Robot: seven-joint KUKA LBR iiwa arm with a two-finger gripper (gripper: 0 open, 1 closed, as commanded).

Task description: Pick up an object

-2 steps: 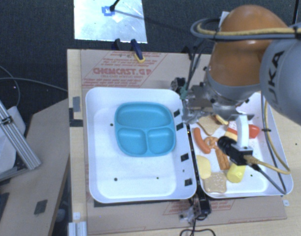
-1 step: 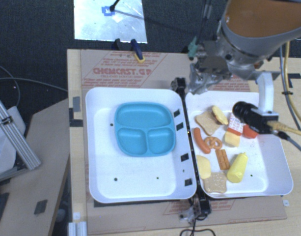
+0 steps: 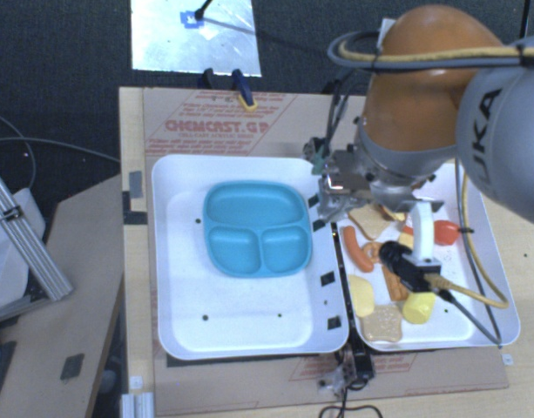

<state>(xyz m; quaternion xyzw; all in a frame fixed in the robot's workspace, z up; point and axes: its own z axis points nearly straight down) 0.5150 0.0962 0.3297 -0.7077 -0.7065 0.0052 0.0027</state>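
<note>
- The arm leans in from the right. Its gripper (image 3: 341, 190) hangs over the far left corner of the right bin (image 3: 500, 310), close to the wall shared with the left bin (image 3: 175, 259).
- From here I cannot tell whether the gripper is apart or together, and I see nothing clamped in it.
- The things to pick lie crowded in the right bin. A tan toast slice (image 3: 368, 223) sits just below the gripper, with an upper sausage (image 3: 351, 238) and a lower sausage (image 3: 368, 255) beside it.
- Nearer the front lie a pale yellow piece (image 3: 361, 296), a bread slice (image 3: 384, 323) and a yellow block (image 3: 417, 308).
- The left bin bears a blue divided plate (image 3: 256, 229). It is wide and flat, so I judge it a poor target.
- The upper sausage looks the best choice to me, being narrow, rounded and nearest the gripper.
- The grip should close across its narrow width, not along its length.
- It lies near the shared wall, so the descent wants to be straight down and clear of the rim.
- The toast is just beside it and could get nudged or caught too.
- A straight lift before any sideways travel should keep the neighbours undisturbed.
</note>
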